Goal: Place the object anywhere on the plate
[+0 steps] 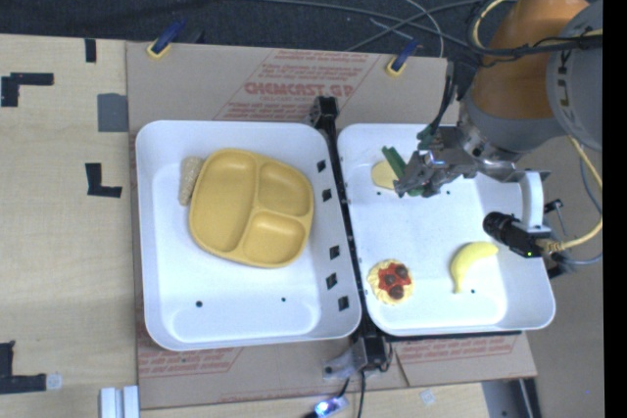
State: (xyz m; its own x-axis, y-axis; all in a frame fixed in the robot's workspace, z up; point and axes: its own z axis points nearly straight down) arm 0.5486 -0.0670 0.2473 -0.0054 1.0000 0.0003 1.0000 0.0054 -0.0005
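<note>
Your bench point(59, 210) is pale wood under a dark carpeted floor, with a cardboard sheet point(284, 83) beneath two white bins. The arm point(534, 44) reaches in from the right, over the right bin point(431, 308). The left bin point(235, 318) carries a yellow divided plate point(251, 208), and a tan sponge point(189, 179) pokes out from under the plate's left edge. In the right bin you have a banana point(472, 262) near the right wall, a small pizza point(391, 281) near the front left, and a pale yellow piece point(382, 174) with a green strip point(394, 161) at the back left. The end effector point(416, 179) sits just beside those two; you cannot tell whether it is clenched or released.
</note>
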